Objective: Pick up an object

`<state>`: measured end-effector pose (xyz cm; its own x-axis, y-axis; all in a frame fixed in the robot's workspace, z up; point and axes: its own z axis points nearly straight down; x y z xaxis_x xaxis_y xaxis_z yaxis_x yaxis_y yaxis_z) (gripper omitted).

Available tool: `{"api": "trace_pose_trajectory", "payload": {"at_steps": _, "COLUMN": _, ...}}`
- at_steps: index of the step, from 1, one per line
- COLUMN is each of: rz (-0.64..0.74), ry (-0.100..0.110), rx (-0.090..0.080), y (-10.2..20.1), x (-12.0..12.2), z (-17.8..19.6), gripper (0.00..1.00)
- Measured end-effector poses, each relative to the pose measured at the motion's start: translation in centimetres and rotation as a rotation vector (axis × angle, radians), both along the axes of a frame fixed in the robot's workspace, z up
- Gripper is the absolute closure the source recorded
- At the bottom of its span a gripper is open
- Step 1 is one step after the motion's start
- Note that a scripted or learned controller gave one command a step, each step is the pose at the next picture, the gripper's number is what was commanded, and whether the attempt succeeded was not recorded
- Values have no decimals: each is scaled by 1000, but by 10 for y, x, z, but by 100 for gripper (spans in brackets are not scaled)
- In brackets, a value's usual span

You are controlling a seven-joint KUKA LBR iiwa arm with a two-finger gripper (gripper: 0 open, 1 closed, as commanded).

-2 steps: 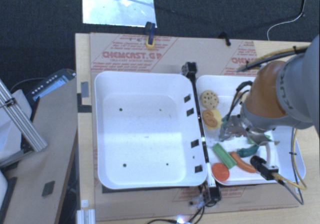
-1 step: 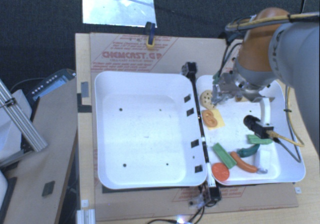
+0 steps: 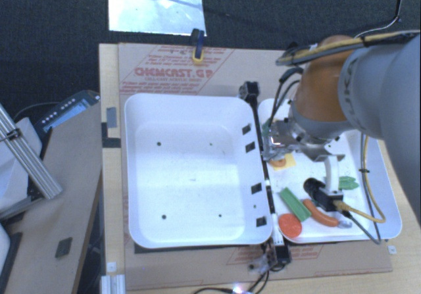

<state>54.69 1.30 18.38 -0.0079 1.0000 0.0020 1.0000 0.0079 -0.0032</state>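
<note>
My gripper [image 3: 279, 148] hangs low over the left part of the right bin [image 3: 388, 220], close to the divider between the two bins. Just beneath it lies a small yellow and orange piece [image 3: 283, 162]; whether the two touch is hidden. Toward the front of that bin lie a green block [image 3: 293, 202], a red round piece [image 3: 290, 225] and an orange carrot-shaped piece [image 3: 320, 214]. A white upright piece [image 3: 332, 171] and a green leafy piece [image 3: 348, 183] sit further right. The grey arm with its orange band hides the back of the bin.
The left bin [image 3: 141, 154] stands beside the right one, with black clips [image 3: 252, 148] along the shared wall. Both rest on a cardboard sheet [image 3: 171, 70]. A yellow and blue clamp [image 3: 197, 46] stands at the back.
</note>
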Motion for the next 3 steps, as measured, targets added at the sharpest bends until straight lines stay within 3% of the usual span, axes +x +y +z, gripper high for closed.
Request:
{"api": "trace_pose_trajectory", "payload": {"at_steps": 1, "rz": -12, "ry": -1, "rx": -3, "y": -54, "x": -40, "z": 0, "gripper": 100}}
{"api": "trace_pose_trajectory", "payload": {"at_steps": 2, "rz": -1, "ry": -2, "rx": 0, "y": -15, "x": -61, "z": 0, "gripper": 100}}
{"api": "trace_pose_trajectory", "payload": {"at_steps": 3, "rz": 1, "ry": -9, "rx": -1, "y": 24, "x": 4, "z": 1, "gripper": 100}}
